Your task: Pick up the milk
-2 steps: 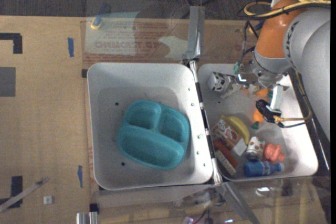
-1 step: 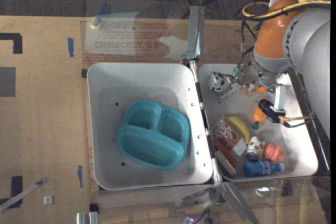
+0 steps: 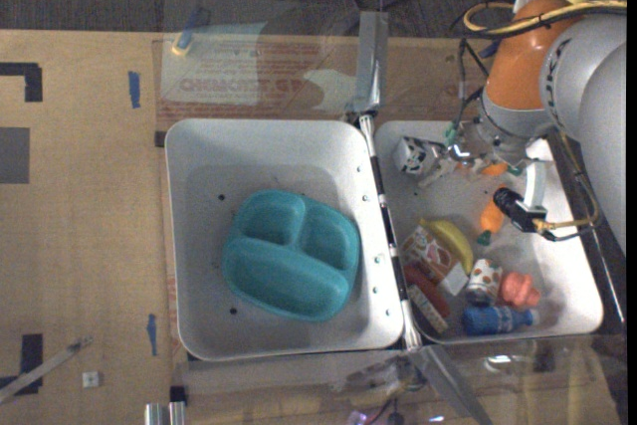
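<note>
While the pincer point(image 3: 460, 154) hung at the right bin's point(image 3: 587, 318) upper left, just beside the milk point(image 3: 416, 157), its state unreadable, the approach seemed underway, calling next for a squared-up grasp

We list one milk carton point(image 3: 416, 157): small, white with black patches, lying tipped in the right bin's point(image 3: 587, 314) far-left corner.

Teal tray point(image 3: 291, 254) in left bin point(image 3: 189, 164), milk point(image 3: 418, 157) in right bin point(image 3: 587, 309)
</note>
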Motion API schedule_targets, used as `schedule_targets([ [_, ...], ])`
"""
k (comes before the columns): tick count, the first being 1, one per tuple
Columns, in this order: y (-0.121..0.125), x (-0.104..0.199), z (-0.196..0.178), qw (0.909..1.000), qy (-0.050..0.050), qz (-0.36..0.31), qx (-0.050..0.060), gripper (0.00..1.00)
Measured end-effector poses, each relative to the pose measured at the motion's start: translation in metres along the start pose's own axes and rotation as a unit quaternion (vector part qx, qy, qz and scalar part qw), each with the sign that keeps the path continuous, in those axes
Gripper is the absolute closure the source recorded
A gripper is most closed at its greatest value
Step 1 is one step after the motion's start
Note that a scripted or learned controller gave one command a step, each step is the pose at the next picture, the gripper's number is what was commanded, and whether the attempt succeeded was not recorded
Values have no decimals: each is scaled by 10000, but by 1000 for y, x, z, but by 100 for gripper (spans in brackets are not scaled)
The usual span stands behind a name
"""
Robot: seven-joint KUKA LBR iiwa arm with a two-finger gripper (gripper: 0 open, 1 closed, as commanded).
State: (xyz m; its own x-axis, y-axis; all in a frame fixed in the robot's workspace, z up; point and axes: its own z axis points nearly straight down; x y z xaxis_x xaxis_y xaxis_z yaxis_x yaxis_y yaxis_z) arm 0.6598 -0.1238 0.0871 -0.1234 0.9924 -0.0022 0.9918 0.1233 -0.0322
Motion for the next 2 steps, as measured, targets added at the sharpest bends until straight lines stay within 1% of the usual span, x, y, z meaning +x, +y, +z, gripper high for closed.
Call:
schedule_targets([
  [1,-3,1,2,9933,76,1147,110,0],
  [2,-7,17,3,9509,54,3079,296,0],
])
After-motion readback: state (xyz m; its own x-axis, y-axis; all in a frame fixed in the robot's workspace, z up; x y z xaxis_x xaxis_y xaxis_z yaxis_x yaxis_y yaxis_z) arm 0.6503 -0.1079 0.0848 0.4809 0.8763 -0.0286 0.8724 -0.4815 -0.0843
